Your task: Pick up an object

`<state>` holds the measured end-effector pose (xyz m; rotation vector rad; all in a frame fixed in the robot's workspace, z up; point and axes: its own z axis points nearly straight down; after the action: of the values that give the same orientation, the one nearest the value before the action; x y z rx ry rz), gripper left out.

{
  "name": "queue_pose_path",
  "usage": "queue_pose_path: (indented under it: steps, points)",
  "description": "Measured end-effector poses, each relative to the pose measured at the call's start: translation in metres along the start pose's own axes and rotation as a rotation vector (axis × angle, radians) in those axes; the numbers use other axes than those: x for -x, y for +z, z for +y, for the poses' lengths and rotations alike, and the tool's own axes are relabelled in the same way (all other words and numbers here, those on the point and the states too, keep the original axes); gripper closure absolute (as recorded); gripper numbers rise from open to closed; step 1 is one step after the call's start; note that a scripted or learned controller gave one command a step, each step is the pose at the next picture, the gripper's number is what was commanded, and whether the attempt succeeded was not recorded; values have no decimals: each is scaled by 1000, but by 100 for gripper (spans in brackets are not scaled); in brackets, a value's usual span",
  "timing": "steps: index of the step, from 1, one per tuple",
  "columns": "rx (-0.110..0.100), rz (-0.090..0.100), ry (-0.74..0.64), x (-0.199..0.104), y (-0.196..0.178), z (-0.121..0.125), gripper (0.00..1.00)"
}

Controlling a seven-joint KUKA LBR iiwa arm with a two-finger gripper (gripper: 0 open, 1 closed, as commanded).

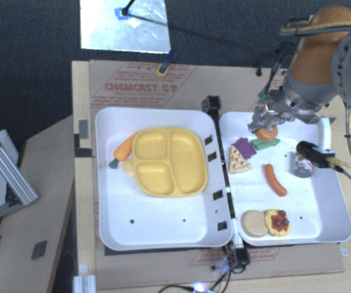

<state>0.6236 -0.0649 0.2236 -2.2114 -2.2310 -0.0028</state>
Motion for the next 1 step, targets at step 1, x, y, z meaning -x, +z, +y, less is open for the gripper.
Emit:
queue_pose_path:
  steps: [1]
  points:
    - [-1, 0, 1, -40, -8, -13, 100]
